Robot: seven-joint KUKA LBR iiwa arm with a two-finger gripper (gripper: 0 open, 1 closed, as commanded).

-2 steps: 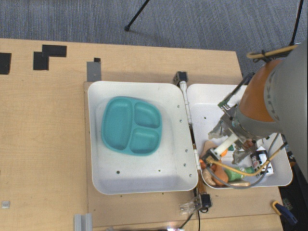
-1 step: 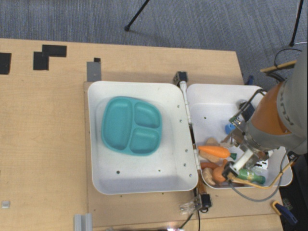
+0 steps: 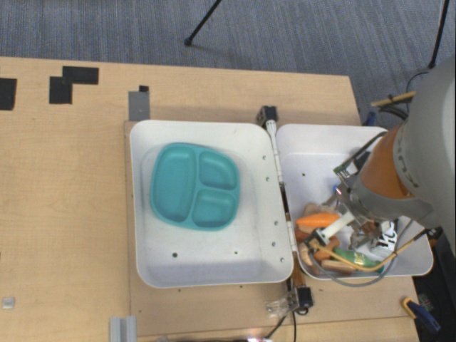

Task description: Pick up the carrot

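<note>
The hand [image 3: 354, 228] hangs just beside the carrot [image 3: 316, 221] to reach it — whether it grips, I cannot tell.

bench [image 3: 64, 191]: pale matt wood
bins [image 3: 214, 262]: smooth white plastic
tray [image 3: 194, 185]: smooth teal plastic
floor [image 3: 142, 20]: ribbed grey carpet

Carrot [image 3: 317, 221] seemingly crowded by clutter [image 3: 342, 257]

My arm [image 3: 420, 141] ran off the right edge and hid much of the right bin [image 3: 313, 155]. The carrot [image 3: 317, 221] showed only partly — my gripper [image 3: 349, 228] crossed it, its fingers too cluttered to read.
</note>
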